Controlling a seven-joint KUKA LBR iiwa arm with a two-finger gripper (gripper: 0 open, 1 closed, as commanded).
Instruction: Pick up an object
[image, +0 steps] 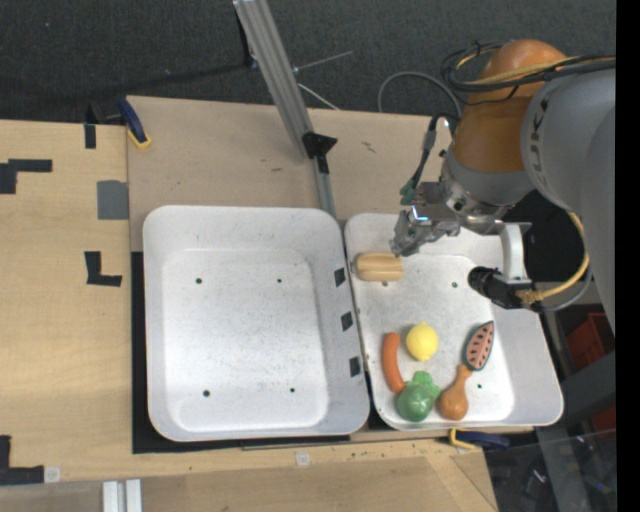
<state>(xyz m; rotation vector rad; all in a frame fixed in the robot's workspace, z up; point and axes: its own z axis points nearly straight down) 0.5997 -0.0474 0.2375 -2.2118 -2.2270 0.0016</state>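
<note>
We list the left bin, then the right bin, toys clustered at its six o'clock. The gripper hangs at twelve o'clock, apparently just above the tan bread roll, likely lined up for a grasp; its grip we cannot tell.

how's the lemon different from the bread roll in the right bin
The lemon is bright yellow and roundish; the bread roll is tan and longer, lying crosswise. The lemon sits lower in the right bin, close to the carrot and broccoli; the roll lies apart near the bin's upper left corner, just below the gripper. Both rest in the same white bin, and neither is between the gripper's fingers.
</note>
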